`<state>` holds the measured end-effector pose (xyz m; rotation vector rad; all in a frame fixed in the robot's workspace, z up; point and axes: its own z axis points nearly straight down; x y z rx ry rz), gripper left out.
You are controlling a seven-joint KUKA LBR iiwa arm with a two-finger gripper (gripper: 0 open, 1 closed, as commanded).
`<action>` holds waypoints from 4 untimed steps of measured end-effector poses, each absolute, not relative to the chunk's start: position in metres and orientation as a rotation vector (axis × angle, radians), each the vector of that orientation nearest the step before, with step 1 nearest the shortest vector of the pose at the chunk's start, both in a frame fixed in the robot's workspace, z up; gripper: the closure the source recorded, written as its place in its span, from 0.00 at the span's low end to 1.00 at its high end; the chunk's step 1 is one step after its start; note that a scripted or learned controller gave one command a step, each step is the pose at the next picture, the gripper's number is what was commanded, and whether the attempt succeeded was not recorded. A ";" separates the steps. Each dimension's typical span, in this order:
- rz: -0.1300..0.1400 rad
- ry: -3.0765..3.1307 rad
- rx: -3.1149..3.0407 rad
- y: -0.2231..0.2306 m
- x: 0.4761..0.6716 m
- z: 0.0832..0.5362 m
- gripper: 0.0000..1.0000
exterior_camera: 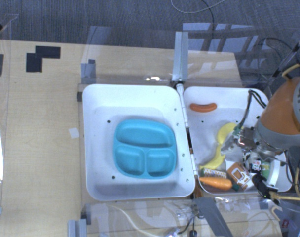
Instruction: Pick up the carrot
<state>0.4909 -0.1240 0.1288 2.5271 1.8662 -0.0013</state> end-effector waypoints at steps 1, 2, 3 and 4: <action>0.000 1.922 2.483 -0.107 0.489 0.234 0.00; -0.001 1.979 2.437 -0.151 0.489 0.230 0.00; -0.003 1.894 2.509 -0.100 0.488 0.132 0.00; 0.027 1.672 2.667 -0.133 0.494 0.121 0.00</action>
